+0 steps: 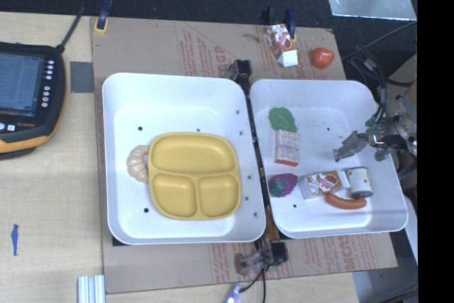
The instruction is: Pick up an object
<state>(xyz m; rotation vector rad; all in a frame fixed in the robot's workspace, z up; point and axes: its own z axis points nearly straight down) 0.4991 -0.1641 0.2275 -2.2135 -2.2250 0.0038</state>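
Claw (pixel 349 149): at the right side of the frame, low over the right bin (pixel 319 223), its tip reaching leftward from the wrist at the frame's right edge. No object sits between its tips; whether it is spread or closed I cannot tell.
Nearest candidates: a small can (pixel 359 182), just below and slightly right of the claw; a sausage (pixel 346 201) directly under the can; a snack packet (pixel 320 184) just left of the can.
Key relation: the cluster lies toward the lower edge of the frame from the claw, near but apart. The likely move is a short drop downward in the picture.
Can axis: lying on its side, long axis roughly left to right, slightly tilted.
Sausage axis: long axis nearly horizontal, gently curved, ends turned up.
Other items in right bin: carton (pixel 286 147) and green piece (pixel 283 118) to the claw's left, well apart; purple piece (pixel 282 184) at lower left.
Left bin (pixel 117 152): holds a yellow tray (pixel 193 174).
Risk, as a judgement: can, packet and sausage crowd together, so a grasp may nudge neighbours.
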